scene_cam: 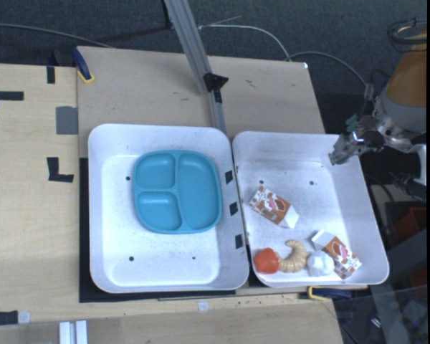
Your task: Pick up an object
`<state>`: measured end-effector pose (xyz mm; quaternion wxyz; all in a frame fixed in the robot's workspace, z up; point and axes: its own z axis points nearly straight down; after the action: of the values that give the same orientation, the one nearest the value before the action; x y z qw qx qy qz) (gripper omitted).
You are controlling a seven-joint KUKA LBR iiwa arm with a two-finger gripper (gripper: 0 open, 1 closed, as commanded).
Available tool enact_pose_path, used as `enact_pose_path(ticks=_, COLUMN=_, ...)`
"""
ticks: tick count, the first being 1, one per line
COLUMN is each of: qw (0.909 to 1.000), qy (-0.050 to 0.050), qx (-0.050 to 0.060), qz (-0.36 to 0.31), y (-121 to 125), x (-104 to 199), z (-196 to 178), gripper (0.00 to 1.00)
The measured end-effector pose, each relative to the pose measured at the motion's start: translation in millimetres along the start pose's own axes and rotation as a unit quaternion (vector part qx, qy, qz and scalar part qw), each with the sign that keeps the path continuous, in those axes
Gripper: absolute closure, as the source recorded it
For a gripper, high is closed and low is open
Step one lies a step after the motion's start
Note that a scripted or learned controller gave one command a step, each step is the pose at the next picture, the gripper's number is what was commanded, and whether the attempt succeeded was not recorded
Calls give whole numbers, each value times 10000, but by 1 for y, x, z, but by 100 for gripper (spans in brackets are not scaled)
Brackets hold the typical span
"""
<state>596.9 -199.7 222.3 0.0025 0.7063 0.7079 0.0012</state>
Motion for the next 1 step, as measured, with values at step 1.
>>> enact_pose_path(ticks=1, qw=10000, qy=10, qx=25, qz=3, y=1, x=1, z=-13, gripper=100)
